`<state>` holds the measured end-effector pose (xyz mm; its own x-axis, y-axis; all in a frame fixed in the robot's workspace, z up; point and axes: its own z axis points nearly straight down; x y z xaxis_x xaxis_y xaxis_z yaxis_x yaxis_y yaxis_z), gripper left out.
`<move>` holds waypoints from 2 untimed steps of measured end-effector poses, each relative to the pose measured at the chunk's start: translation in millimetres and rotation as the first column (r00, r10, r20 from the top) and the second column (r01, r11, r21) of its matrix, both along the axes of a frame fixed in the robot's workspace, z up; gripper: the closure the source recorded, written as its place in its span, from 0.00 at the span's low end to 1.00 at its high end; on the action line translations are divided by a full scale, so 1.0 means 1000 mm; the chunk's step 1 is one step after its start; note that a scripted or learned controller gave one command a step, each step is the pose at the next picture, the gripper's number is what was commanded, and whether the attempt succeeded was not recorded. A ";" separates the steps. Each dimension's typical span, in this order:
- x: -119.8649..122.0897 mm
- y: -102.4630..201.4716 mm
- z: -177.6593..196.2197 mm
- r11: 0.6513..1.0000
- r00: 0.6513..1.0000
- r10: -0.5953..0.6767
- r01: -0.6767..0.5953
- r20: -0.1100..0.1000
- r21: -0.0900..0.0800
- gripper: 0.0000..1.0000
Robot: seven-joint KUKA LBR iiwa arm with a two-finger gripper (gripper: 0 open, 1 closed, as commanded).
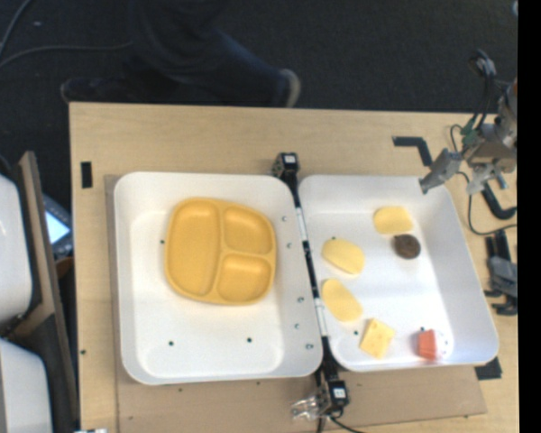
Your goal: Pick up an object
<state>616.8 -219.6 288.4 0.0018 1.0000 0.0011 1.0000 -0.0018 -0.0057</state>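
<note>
Above the right bin's (460, 242) far corner hangs the pincer (458, 165)

- arm (487, 142) cut off at the right side of the view, only a cluster of grey parts and cables near the right bin's (451, 207) far corner
- gripper state not readable: fingers too small and cluttered
- small dark round item (407, 246) in right bin: too blurred to identify
- orange-red item (426, 344) near the bin's front corner: shape unclear
- white boxes (2, 269) at left edge cropped by the frame
</note>
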 end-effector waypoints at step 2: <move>0.003 -0.007 -0.041 1.000 1.000 0.001 -0.001 0.003 -0.001 0.00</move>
